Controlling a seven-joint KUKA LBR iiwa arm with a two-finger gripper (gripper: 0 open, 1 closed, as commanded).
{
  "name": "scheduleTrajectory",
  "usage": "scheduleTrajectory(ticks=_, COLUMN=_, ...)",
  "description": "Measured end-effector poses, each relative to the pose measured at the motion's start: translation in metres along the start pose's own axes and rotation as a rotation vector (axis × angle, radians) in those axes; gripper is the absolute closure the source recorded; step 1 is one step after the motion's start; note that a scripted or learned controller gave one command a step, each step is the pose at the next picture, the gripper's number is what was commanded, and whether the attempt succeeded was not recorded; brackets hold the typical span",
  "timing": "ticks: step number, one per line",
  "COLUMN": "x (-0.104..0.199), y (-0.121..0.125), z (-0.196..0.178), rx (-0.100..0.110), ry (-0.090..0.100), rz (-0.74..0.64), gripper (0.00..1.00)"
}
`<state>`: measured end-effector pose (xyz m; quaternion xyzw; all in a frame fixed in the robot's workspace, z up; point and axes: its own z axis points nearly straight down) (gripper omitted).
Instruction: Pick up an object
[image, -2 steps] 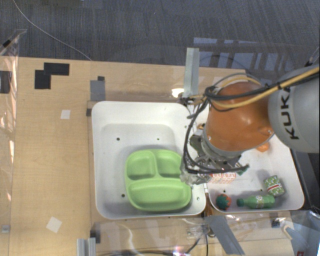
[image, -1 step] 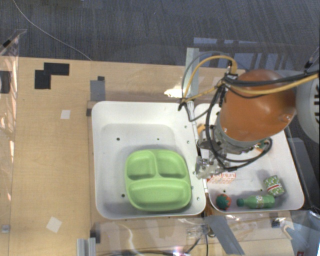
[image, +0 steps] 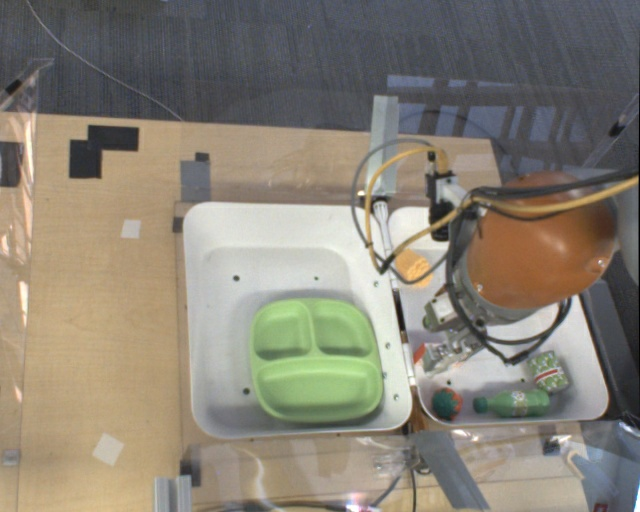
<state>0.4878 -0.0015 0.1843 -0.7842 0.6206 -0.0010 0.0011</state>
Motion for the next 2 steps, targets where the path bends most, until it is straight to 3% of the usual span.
scheduleTrajectory(ticks=1, x=-0.017, y=-0.005, z=-0.088, rx=0.005, ry=0.000, rz=-0.480, gripper=1.00)
scheduleTrajectory(ticks=2, x=-0.001, y=-0.003, z=-0.034, rx=-0.002, ry=-0.005, rz=-0.859, gripper=1.00)
